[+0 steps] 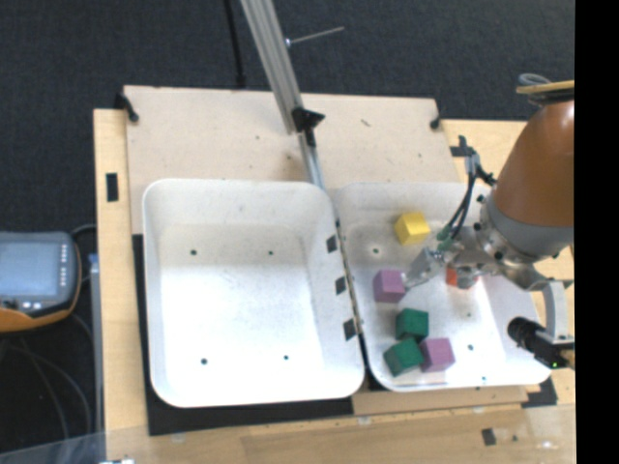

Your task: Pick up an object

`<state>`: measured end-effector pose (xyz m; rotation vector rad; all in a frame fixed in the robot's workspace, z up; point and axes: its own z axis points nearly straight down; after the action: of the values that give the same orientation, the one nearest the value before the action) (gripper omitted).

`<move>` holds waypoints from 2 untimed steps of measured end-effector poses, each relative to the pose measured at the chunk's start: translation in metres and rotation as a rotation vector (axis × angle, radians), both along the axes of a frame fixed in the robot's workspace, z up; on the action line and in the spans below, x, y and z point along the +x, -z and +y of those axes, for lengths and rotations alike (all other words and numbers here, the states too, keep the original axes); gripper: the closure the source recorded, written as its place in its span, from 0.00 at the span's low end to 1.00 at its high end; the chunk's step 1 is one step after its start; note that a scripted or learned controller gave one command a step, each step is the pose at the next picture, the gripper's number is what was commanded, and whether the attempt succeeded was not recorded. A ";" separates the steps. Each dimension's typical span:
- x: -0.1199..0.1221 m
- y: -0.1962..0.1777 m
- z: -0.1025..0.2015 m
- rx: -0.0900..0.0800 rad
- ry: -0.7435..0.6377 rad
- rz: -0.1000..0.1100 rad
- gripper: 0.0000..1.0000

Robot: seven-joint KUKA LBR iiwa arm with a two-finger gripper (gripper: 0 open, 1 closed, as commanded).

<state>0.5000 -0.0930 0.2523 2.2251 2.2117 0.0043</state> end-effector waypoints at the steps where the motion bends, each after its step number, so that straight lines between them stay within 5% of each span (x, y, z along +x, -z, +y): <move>1: 0.000 0.000 0.000 0.000 0.001 -0.001 0.00; 2: 0.000 0.000 0.000 0.000 0.003 -0.002 0.00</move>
<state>0.5001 -0.0932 0.2524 2.2268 2.2078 0.0056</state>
